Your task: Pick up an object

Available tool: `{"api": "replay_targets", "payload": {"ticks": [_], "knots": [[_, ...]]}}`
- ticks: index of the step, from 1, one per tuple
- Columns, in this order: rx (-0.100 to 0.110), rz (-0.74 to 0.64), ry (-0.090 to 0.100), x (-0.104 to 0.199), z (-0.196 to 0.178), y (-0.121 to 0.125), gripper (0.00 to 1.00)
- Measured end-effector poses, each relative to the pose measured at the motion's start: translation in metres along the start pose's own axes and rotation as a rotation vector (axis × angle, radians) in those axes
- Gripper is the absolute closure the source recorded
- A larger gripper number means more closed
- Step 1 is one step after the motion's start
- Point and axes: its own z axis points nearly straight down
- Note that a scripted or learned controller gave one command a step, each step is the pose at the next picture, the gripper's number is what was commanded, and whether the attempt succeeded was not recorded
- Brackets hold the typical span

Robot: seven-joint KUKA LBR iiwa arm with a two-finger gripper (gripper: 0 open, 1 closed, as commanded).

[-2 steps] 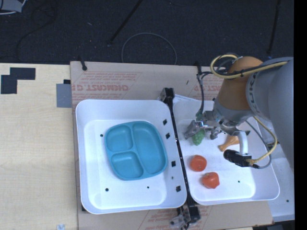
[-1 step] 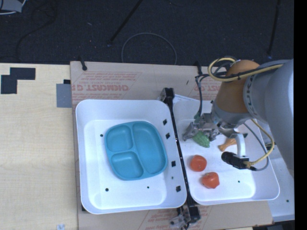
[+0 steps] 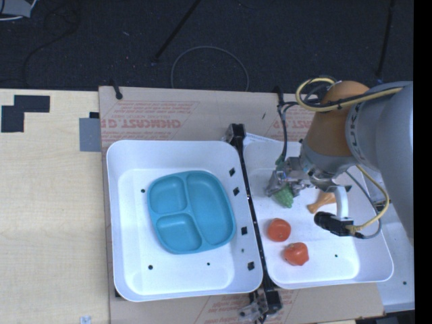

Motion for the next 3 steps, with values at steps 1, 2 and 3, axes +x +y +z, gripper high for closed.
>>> {"api": "replay_targets", "payload": {"ticks": [1, 2, 3], "knots": [[-0.009, 0.001, -0.001, -0.004, -0.063, -0.002, 1.0], [-0.011, -0.008, -0.002, -0.006, -0.127, 0.0, 1.0], [-0.007, -0.007, -0.001, -0.008, -0.155, 0.0, 1.0]]}}
